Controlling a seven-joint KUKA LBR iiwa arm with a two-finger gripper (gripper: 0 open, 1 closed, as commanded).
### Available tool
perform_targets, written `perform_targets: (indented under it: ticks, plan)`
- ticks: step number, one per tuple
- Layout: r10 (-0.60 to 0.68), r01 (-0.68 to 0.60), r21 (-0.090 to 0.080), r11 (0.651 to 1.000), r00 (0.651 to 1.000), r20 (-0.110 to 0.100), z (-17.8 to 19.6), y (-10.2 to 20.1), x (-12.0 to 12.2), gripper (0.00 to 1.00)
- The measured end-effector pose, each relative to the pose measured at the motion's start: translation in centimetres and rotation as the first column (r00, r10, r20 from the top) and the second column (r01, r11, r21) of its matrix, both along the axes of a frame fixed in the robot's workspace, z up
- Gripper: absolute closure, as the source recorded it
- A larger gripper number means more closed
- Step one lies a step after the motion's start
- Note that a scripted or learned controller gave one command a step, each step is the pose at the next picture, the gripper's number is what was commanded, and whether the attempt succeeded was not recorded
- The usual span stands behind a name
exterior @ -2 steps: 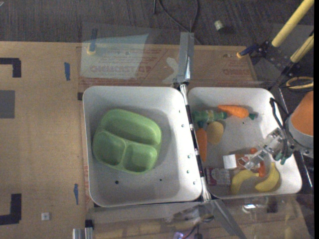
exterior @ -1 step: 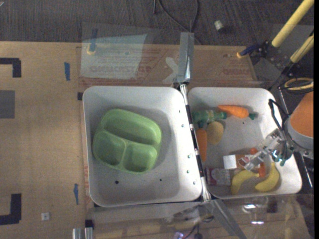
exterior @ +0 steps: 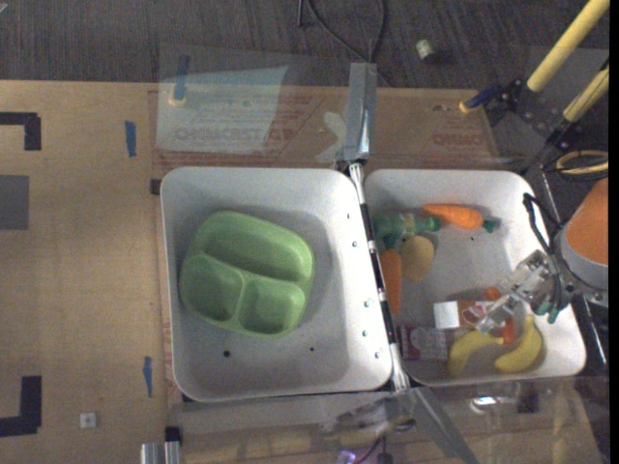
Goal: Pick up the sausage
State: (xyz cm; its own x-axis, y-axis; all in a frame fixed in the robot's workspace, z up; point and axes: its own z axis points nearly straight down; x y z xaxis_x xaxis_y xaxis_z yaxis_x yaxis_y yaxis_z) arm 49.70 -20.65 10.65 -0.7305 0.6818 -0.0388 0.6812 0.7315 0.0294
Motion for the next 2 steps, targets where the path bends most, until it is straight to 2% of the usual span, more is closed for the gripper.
perform_targets:
  ticks: [1,2]
  plan:
    - [-0.025,0.025,0.005,1.0,0.999,-0.046,1.8,0.4,-1.8,0.0]
    - [0.027,-0.027,0.003,1.0,0.999,-0.032,-1.2,0.2,-1.1,0.0]
